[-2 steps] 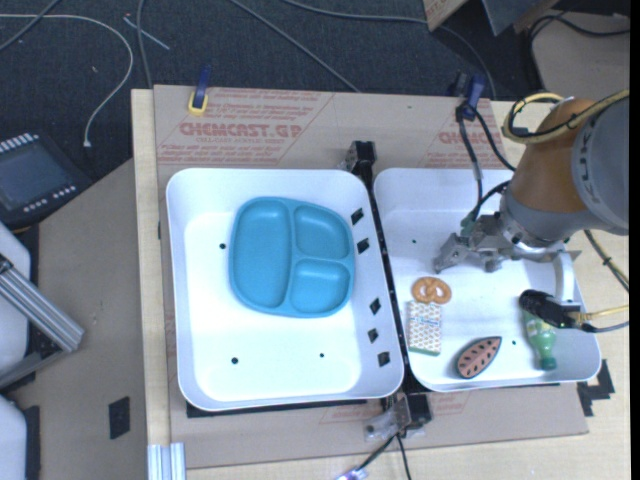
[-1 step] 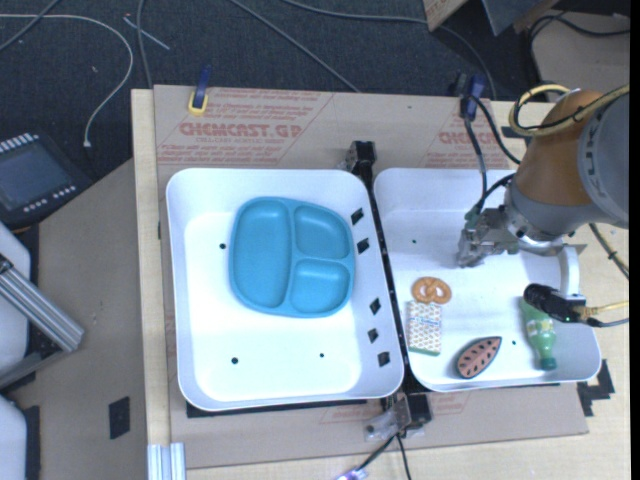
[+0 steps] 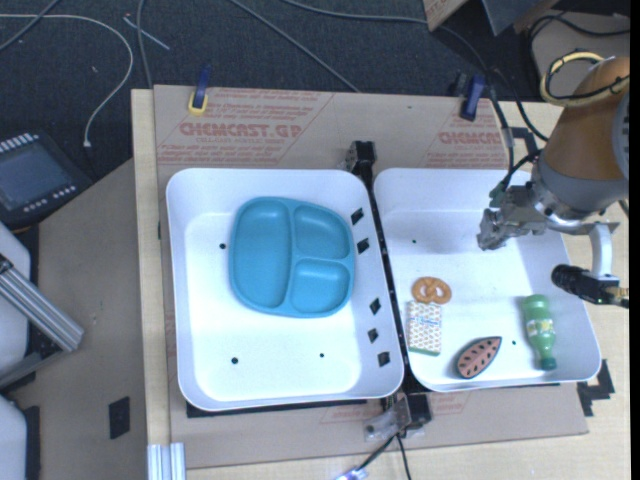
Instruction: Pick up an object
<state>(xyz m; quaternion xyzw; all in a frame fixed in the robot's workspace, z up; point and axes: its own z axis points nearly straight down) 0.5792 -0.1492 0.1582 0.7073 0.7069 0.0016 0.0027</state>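
Observation:
The right bin holds a small pretzel, a green-and-white patterned packet, a brown leaf-shaped object and a green bottle lying on its side. My gripper hangs over the upper right part of that bin, above and right of the pretzel, with bare bin floor beneath it. It is dark and small in the camera view, and nothing shows between its fingers.
A blue divided plate lies in the left bin. A black clip-studded divider separates the bins. Cardboard covers the bench, and cables run across the dark floor behind it.

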